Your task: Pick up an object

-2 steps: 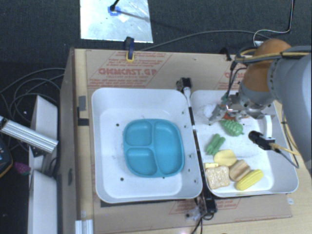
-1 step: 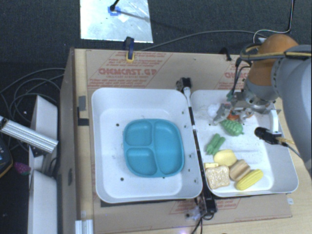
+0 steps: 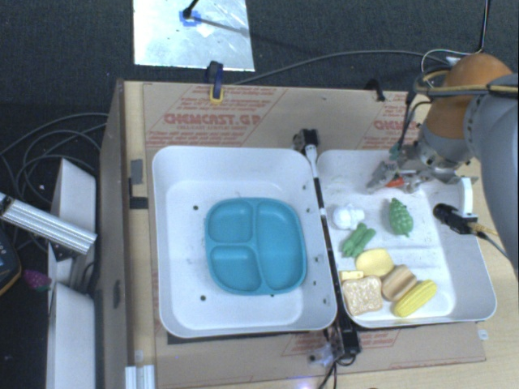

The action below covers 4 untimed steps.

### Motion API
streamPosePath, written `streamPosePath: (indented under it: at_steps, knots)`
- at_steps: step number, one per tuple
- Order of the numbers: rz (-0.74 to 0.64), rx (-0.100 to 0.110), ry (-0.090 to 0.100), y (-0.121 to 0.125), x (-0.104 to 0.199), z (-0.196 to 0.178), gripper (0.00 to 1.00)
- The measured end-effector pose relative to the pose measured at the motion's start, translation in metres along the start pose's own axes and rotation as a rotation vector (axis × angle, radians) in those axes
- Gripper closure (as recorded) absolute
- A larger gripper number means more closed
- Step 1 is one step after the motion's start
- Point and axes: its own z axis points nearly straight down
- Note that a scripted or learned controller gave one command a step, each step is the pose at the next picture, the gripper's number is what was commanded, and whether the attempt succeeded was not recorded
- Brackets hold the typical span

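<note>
The toy foods cluster low in the right bin (image 3: 486,298): green leafy piece (image 3: 399,217), white lump (image 3: 349,215), green pods (image 3: 358,238), yellow slice (image 3: 375,261), cracker (image 3: 362,295), bun (image 3: 398,280) and corn (image 3: 414,297). Bare floor remains along the far wall, where the gripper (image 3: 395,175) hovers; whether it is apart or together is unclear. The blue divided plate (image 3: 255,245) sits centred in the left bin (image 3: 174,217).

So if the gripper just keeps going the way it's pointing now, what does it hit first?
The gripper points down over the right bin, near its far end. Probably it meets the bin's bare white floor first, just short of the green toy vegetable; depth is hard to judge from this slant.
</note>
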Motion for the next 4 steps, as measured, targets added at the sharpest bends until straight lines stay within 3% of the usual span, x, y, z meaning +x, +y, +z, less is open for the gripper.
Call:
streamPosePath:
  at_steps: [1,2,3,4]
  knots:
    - [-0.001,-0.016,-0.006,-0.042,0.016,-0.002,0.00]
    - [-0.001,0.023,0.017,-0.002,-0.008,0.000,0.00]
    - [-0.006,-0.005,0.000,0.002,-0.011,-0.012,1.00]
    - [-0.005,-0.020,-0.006,-0.005,0.051,-0.091,1.00]
